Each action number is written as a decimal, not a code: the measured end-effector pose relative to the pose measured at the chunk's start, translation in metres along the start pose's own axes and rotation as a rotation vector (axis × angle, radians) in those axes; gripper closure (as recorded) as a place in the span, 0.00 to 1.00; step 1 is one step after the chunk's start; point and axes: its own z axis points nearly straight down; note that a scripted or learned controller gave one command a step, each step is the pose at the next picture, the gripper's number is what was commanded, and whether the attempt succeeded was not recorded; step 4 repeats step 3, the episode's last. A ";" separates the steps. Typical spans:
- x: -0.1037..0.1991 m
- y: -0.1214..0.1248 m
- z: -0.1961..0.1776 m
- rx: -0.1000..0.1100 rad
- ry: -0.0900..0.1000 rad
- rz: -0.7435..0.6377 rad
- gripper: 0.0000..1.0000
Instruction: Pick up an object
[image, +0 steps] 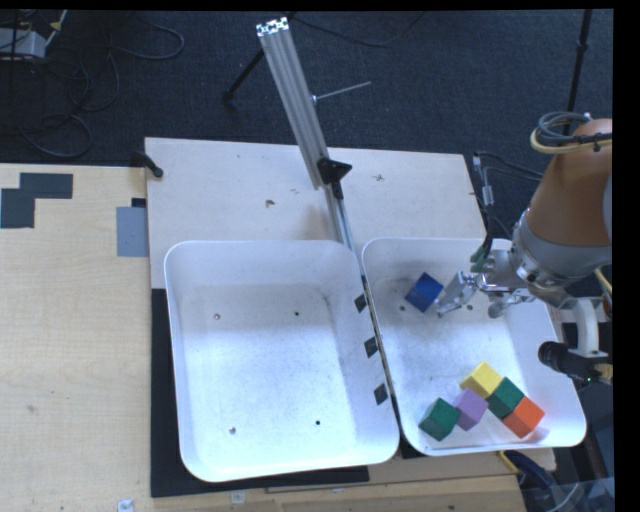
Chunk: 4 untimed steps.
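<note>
Where the two shallow white bins sit side by side on the bench, the right bin (395, 262) serves as the landmark for everything described here. The arm (568, 200), grey with an orange band above the wrist, reaches over that bin's right rim, and its gripper (458, 297) hangs low above the bin's upper half, pointing toward the divide between the bins. The fingers stand slightly apart, their tips spread, and nothing lies between them.

A blue cube (424, 292) rests on the floor of the right bin, in its upper left part, just beside the fingertips on their left; whether the tips touch it cannot be told. Five more blocks cluster in the bin's lower right part, well apart from the gripper: a yellow cube (482, 379) at the top of the group, a dark green cube (505, 396) just below and right of it, an orange cube (523, 416) nearest the bin's lower right rim, a purple cube (470, 407) touching the yellow one from below, and a green cube (438, 418) at the left end of the cluster, beside the purple one.

The left bin (180, 330) adjoins the right bin along a shared edge marked by small black clips. A slanted aluminium rail (296, 95) rises from the bench behind that shared edge.
</note>
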 end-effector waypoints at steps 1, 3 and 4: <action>0.005 0.053 0.135 0.000 -0.001 -0.011 0.00; 0.005 0.053 0.122 0.001 0.000 -0.009 1.00; 0.005 0.053 0.122 0.001 0.000 -0.009 1.00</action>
